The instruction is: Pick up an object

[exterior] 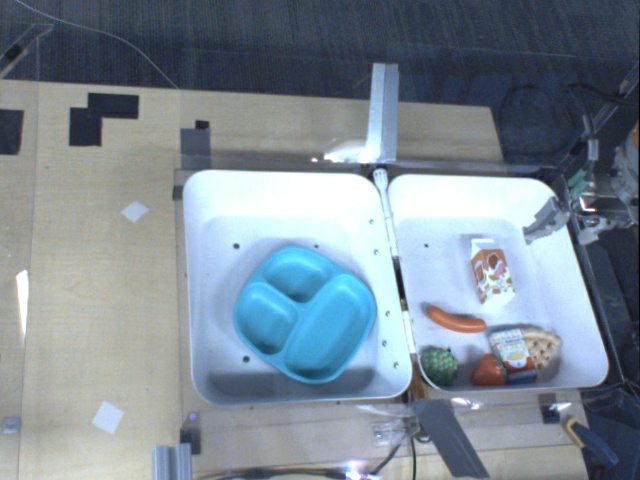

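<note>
The right bin (440,203) holds a small white and orange packet (492,272), an orange sausage (456,319), a green broccoli piece (439,365), a red tomato (488,371) and a yellow waffle packet (522,347). My gripper (546,220) is a grey tip at the right bin's far right rim, reaching in from the right edge of the view. It sits to the right of and beyond the white and orange packet, apart from every object. Nothing shows held in it.
The left bin (215,228) holds a blue divided plate (304,313) at its middle. A metal post (384,113) stands behind the wall shared by the two bins. Cables and hardware (600,183) crowd the right edge near the arm.
</note>
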`<state>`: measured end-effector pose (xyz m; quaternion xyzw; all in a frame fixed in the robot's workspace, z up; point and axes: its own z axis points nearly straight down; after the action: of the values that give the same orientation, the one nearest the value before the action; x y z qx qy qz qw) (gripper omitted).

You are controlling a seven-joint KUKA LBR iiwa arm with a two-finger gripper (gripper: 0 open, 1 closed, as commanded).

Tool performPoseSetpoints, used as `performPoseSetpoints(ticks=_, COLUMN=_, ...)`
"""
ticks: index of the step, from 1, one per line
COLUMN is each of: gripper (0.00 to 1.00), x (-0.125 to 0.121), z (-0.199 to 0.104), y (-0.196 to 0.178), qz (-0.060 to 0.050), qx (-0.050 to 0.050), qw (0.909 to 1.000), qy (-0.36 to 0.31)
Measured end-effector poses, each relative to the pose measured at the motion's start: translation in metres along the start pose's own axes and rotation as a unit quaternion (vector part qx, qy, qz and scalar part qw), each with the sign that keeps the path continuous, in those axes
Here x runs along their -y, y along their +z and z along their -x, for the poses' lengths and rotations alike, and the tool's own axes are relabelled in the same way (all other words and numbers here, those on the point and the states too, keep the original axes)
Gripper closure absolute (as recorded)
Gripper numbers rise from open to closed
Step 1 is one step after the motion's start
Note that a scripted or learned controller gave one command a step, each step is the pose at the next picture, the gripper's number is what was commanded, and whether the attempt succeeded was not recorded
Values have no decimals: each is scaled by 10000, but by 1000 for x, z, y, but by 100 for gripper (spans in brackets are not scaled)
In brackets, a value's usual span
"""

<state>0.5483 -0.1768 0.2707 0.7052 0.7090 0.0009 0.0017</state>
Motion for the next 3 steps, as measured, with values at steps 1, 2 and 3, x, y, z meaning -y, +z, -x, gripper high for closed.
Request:
performPoseSetpoints(ticks=1, gripper=0, x=-7, z=-18, y=158, qz=-12, qx=-6, qw=9999, qy=-111)
performPoseSetpoints(ticks=2, gripper=0, x=-36, z=9, y=180, qz=54, qx=6, qw=9998, qy=-216)
performPoseSetpoints(ticks=3, gripper=0, x=-23, z=-25, y=182, qz=28, qx=-3, qw=10000, qy=-67)
